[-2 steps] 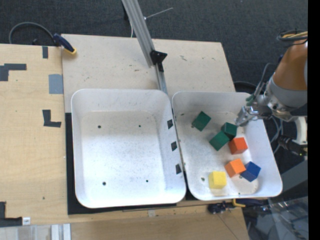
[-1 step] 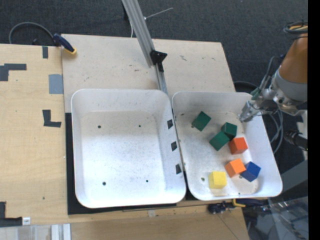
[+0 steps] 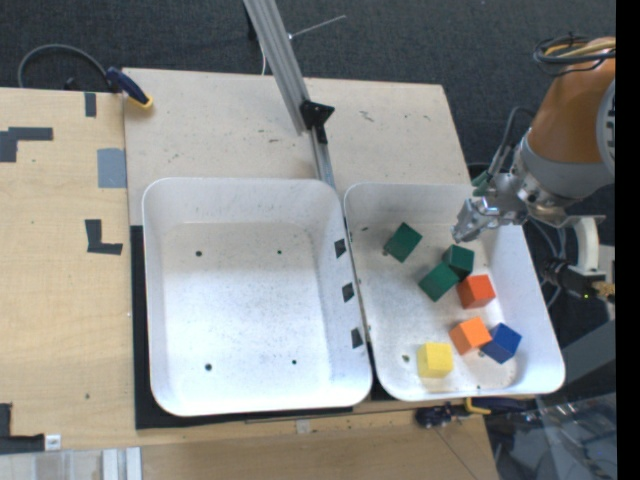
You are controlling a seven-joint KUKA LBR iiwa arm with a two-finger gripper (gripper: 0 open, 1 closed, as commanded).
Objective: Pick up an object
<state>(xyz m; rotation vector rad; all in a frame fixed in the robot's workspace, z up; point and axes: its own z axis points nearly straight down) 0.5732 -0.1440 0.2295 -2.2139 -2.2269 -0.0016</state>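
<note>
We see the gripper point(image 3: 468, 225) above the right bin point(image 3: 530, 298); its finger state we cannot tell. Just below it crowd green blocks point(image 3: 460, 260), with an orange block point(image 3: 477, 290) beyond.

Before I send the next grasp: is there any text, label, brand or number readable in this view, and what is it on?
None: no readable text anywhere in this view.
The blocks in the right bin have plain faces, e.g. the yellow block and blue block.
The grey tape pieces on the bench are blank shapes, not letters.
The arm's orange band shows no marking.
</note>
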